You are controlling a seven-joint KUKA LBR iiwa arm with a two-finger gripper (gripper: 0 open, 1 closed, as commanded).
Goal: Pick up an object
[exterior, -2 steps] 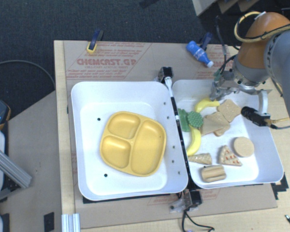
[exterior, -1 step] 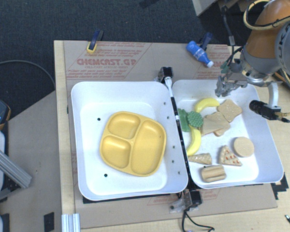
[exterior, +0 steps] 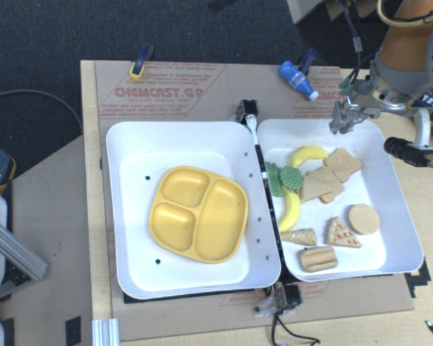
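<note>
Gripper (exterior: 344, 123) hangs over the right bin's (exterior: 400, 215) 12 o'clock rim, holding nothing that can be seen

Whether its fingers stand apart cannot be told. Toy food lies in the right bin: a yellow banana (exterior: 308, 153) at 11 o'clock, tan bread slices (exterior: 332, 175) near the centre, a green piece (exterior: 283, 178) at 9 o'clock, a pale round biscuit (exterior: 363, 219) at 4 o'clock, a brown roll (exterior: 318, 258) at 6 o'clock. A yellow divided plate (exterior: 199, 213) sits in the left bin (exterior: 123, 193)

Dark carpet floor (exterior: 50, 27); brown board bench top (exterior: 166, 85) with printed lettering; blue clamps (exterior: 140, 61) at far edge.
</note>
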